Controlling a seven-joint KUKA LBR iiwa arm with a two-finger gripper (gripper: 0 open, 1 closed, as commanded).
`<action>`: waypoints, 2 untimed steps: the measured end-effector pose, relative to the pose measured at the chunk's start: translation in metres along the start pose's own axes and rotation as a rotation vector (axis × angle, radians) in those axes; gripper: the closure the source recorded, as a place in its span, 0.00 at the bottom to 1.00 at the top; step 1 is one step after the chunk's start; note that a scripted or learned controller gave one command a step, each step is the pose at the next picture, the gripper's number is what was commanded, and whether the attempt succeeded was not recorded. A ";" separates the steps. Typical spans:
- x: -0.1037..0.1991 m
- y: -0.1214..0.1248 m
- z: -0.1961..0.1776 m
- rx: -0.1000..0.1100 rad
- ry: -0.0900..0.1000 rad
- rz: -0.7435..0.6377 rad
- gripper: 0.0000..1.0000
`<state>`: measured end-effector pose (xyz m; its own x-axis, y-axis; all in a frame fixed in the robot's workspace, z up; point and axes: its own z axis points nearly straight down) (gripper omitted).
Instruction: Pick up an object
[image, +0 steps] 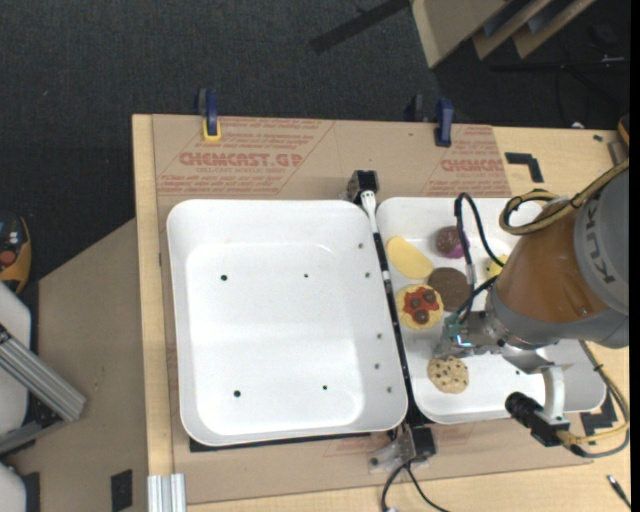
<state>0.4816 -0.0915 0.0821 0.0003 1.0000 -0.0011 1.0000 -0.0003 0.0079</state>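
Observation:
Several toy foods lie in the right bin (500, 402): a pale yellow piece (408, 256), a purple piece (450, 241), a brown round disc (450, 286), a yellow piece with red dots (421, 305) and a chocolate-chip cookie (448, 374). My gripper (455, 337) hangs low over the bin's left part, between the red-dotted piece and the cookie, just above the cookie. The orange-banded wrist covers the bin's right part.
The left bin (280, 315) is a wide white tray beside the right one. A black bracket (362, 185) sits at the far end of the seam between the bins. Cables (530, 205) loop over the arm. Blue clamps (209, 104) hold the bench's far edge.

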 end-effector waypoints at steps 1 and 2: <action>0.081 0.061 -0.109 -0.008 0.004 -0.012 1.00; 0.110 0.054 -0.102 0.009 0.002 -0.004 1.00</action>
<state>0.5350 0.0186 0.1845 -0.0039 1.0000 0.0012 1.0000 0.0039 -0.0013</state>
